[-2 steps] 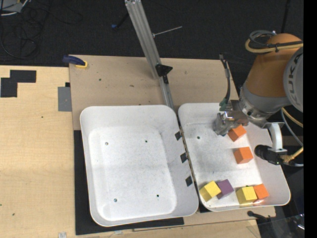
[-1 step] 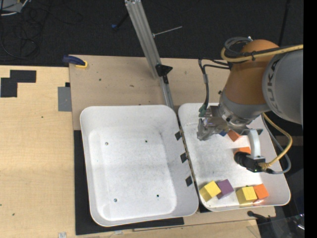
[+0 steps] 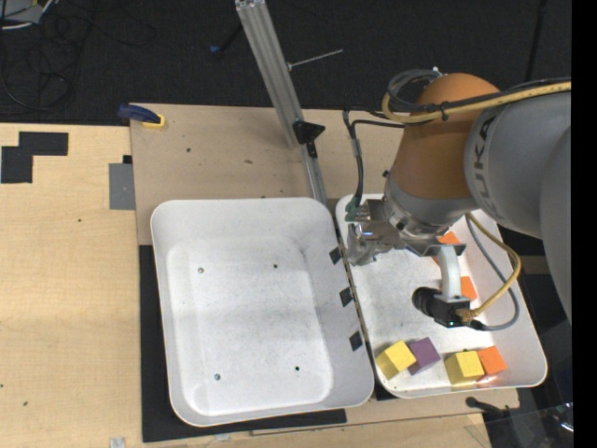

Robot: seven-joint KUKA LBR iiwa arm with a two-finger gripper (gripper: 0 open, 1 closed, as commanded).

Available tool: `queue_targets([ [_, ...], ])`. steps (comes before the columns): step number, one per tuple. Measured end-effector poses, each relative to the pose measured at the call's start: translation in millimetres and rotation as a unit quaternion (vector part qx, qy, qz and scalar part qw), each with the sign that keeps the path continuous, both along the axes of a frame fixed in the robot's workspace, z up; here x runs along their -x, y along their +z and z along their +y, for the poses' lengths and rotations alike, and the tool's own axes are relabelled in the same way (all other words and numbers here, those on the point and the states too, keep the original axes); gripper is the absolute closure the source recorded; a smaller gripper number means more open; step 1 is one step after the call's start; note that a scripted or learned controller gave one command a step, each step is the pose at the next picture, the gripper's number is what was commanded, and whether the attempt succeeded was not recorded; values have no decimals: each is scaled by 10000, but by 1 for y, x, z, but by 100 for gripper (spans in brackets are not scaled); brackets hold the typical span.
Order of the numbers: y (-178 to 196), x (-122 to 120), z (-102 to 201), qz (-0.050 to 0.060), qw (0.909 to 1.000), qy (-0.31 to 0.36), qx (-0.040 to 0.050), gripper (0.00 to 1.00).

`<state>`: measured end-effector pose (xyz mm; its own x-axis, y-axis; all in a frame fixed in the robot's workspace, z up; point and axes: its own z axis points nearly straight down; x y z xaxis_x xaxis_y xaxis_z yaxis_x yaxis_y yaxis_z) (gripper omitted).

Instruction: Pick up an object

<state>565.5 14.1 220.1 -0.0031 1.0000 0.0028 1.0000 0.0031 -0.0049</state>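
**Arm low over the right bin, nothing lifted yet**

The large grey KUKA arm with its orange band point(image 3: 448, 138) reaches in from the right and hangs over the far end of the right-hand shallow white plastic bin point(image 3: 527, 367). Beside it, the left-hand shallow white plastic bin point(image 3: 242, 306) shows only a few dark specks on its floor. Both bins sit on the pale wooden bench point(image 3: 65, 278), and a slanted grey aluminium rail point(image 3: 275, 63) rises behind them.

The gripper point(image 3: 366, 236) sits below the wrist, near the inner wall of the right bin at its far end. The metal hardware there is too cluttered to say whether the pincer is wide or narrow, so I cannot tell its state. No block is seen in it.

The candidates for picking lie at the near end of the right bin, well apart from the gripper: a yellow foam cube point(image 3: 395, 357) touching a purple foam cube point(image 3: 424, 352), then a second yellow cube point(image 3: 464, 367) against an orange cube point(image 3: 491, 360). Another orange piece point(image 3: 466, 287) shows partly behind cabling mid-bin.

As a judgement, the task is at its start: no object is off the floor, and approach, closing and lift all remain to be done.
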Motion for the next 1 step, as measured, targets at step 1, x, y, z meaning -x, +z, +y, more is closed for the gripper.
queue_targets([
  [1, 6, 16, 60, 7, 10000, 10, -2, 100],
])
